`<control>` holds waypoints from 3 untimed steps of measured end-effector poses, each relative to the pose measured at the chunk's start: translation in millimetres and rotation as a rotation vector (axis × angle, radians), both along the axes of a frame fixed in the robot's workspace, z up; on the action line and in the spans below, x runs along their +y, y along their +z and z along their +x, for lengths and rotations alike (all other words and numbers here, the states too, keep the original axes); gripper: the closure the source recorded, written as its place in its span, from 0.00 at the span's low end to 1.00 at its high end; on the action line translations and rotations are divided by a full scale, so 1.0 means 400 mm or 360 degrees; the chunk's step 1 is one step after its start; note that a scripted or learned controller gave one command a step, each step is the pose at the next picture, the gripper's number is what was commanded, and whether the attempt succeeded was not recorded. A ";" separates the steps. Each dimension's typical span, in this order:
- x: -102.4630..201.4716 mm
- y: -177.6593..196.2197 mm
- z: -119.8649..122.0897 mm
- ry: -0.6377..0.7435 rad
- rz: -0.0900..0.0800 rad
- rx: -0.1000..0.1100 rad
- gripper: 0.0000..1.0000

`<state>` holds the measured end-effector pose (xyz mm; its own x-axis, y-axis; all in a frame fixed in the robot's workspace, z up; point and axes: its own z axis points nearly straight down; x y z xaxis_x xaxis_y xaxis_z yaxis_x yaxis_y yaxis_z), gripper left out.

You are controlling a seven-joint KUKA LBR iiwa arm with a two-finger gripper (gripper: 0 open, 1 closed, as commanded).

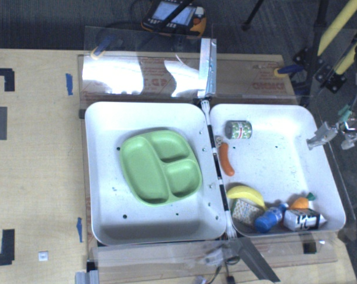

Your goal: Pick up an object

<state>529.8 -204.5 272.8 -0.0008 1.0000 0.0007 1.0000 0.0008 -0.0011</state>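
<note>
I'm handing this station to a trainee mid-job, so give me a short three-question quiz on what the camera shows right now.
1. True or false: the green divided plate lies in the right bin.
2. Which item lies nearest the divider between the bins? A) green can B) hot dog C) white bottle
3. Fill in: the banana lies next to the blue bottle along the right bin's ____ edge.

Key: 1 false, it lies in the left bin; 2 B; 3 near.
</note>
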 end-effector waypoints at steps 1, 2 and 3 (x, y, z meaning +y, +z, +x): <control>0.096 -0.328 -0.072 0.0450 0.0000 -0.0002 0.00; -0.004 -0.058 -0.018 0.0499 -0.0004 -0.0007 0.00; 0.119 -0.331 -0.126 0.0693 0.0000 -0.0002 0.00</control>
<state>479.3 -156.8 140.4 -0.4226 0.9063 0.0005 0.9063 0.4226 0.0005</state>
